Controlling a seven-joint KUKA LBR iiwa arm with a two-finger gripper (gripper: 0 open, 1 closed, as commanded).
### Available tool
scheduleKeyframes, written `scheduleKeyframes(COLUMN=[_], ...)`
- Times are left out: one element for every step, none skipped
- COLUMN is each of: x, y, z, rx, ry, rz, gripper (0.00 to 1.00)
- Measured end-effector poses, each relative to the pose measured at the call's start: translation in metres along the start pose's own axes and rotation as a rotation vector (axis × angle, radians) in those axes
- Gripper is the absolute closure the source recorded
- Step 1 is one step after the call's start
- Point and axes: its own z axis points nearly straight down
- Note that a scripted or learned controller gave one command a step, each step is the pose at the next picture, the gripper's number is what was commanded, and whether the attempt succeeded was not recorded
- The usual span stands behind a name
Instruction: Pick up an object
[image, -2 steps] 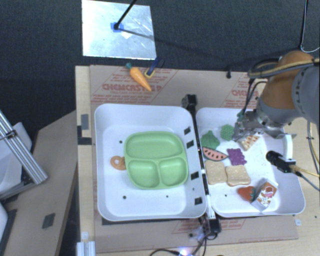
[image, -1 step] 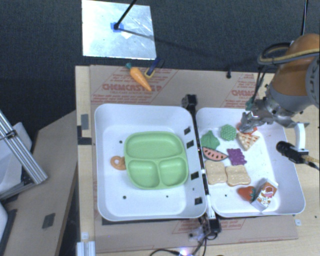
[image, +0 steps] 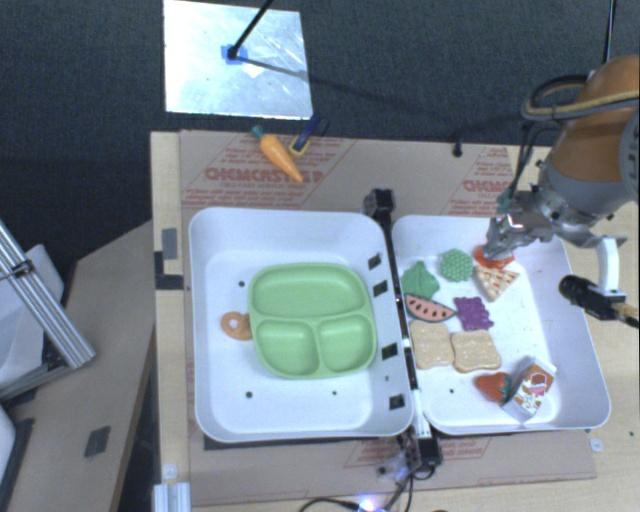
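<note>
Nearest the camera, a small milk carton (image: 530, 388) lies at the right bin's (image: 580, 345) front edge beside a red strawberry (image: 490, 383), behind two toast slices (image: 455, 350). Farther back the jaws (image: 500, 247) sit low over a red tomato slice (image: 490, 259) next to a pizza wedge (image: 497, 281); whether they grip it, I cannot tell. A green divided plate (image: 308, 318) fills the left bin (image: 215, 300).

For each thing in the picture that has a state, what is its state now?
gripper: low in the right bin, over a red piece
green tray: upright, compartments bare
pretzel: flat, beside the tray
small carton: tipped over
toy carrot: lying outside the bins
</note>
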Motion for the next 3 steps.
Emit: scheduleKeyframes(x=[0.058, 0.105, 0.149], y=[-0.009, -0.005, -0.022], z=[-0.009, -0.007, -0.003], rx=[0.002, 0.002, 0.004], ry=[0.003, 0.001, 0.002], rz=[-0.005, -0.004, -0.004], gripper=[1.00, 1.00, 1.00])
